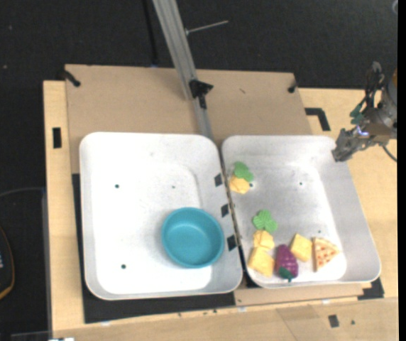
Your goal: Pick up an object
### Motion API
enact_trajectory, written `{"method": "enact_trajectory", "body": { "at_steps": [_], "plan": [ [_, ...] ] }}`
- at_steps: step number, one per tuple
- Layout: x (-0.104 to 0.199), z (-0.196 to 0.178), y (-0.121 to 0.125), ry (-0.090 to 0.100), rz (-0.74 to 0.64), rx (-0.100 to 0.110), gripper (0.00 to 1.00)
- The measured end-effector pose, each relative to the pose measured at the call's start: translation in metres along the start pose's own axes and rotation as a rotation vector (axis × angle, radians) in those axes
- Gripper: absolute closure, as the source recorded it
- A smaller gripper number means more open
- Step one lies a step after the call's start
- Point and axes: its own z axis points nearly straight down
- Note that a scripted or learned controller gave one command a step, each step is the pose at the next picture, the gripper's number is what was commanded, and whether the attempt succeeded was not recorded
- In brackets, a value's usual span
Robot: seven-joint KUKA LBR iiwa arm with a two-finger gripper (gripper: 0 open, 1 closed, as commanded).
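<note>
Overhead, two white bins sit side by side on a bench, with a robot gripper (346, 148) at the far right.

Its tip hangs over the upper right corner of the right bin (302, 165), well apart from the toys; whether it is spread or closed cannot be told at this size, and nothing is seen in its grasp. That bin holds small toy foods: a yellow and green piece (240, 178) near its upper left, and along the lower edge a green piece (264, 221), yellow blocks (262, 256), purple grapes (286, 261), a yellow cube (301, 246) and a pizza slice (324, 251). A teal bowl (191, 237) rests in the left bin (128, 169), lower right.
</note>
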Motion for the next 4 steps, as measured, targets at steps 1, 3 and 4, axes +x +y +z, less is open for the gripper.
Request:
{"method": "enact_trajectory", "body": {
  "at_steps": [1, 3, 4],
  "plan": [
    [0.052, 0.001, 0.009, 0.002, -0.001, 0.005, 1.0],
    [0.145, 0.003, 0.043, 0.001, 0.003, 0.005, 1.0],
    [0.184, 0.025, 0.058, 0.0, 0.003, 0.006, 1.0]
  ]
}}
